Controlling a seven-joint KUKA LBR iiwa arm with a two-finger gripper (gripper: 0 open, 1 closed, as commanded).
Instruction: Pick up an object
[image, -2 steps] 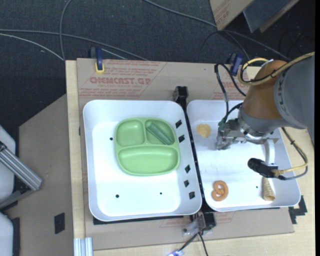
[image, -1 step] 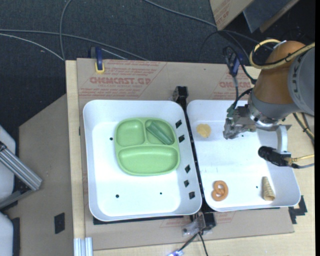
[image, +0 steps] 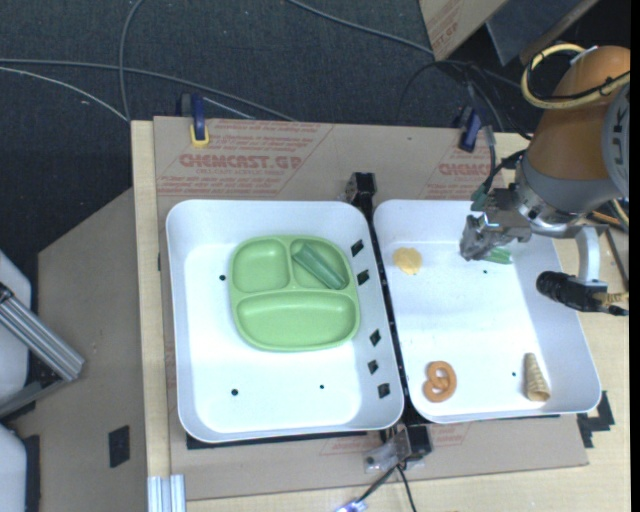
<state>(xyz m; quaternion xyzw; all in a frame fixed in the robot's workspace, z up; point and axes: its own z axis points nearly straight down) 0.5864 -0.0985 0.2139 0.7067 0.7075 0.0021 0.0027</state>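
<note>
A single camera looks down from above the bench (image: 300, 140) at a slant, tilted so the far edge sits at the top of the view and the near edge at the bottom. It stands back enough to take in both white bins whole (the left bin (image: 200, 400) and the right bin (image: 565, 390) side by side), plus dark floor (image: 80, 120) beyond the bench. The arm (image: 575, 130) enters from the right.

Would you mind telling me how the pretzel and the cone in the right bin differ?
The pretzel is orange-brown, a rounded twist with holes; the cone is pale tan, long and tapered. The pretzel lies near the right bin's front-left corner, the cone near its front-right. Both are small and lie apart from the gripper.
</note>
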